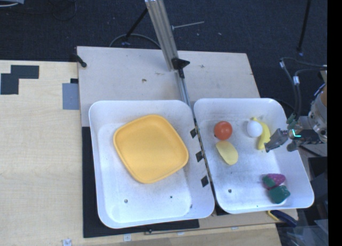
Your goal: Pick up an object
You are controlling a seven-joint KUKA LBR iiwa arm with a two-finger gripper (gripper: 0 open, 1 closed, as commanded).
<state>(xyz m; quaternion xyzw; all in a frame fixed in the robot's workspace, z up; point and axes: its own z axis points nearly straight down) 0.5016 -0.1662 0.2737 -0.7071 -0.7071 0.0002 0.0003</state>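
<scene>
An object to pick is lying in the right bin (235, 106): there are several of them, and the nearest to the gripper (278, 141) are the yellow banana-like piece (263, 137) and the white egg-like ball (254, 128), touching each other near the bin's right wall. Further left I am seeing a red ball (223, 130) and just below it a pale yellow lemon-like thing (227, 153); in the front right corner a purple piece (273, 179) is lying against a green piece (278, 193). The left bin (101, 133) is holding only a yellow square plate (150, 148). The arm is coming in from the right side, w/ the gripper just beside the banana piece, approx. at the bin's edge; whether the tool is spread or pressed together I cannot tell, it is too small and dark here. For doing this step well, I think the program should be choosing one item standing free, e.g. the red ball, because the banana and the egg are crowding each other and a grasp there may be slipping. Coming straight down over the middle of the item is looking safest. No brand, label or writing is readable anywhere.
</scene>
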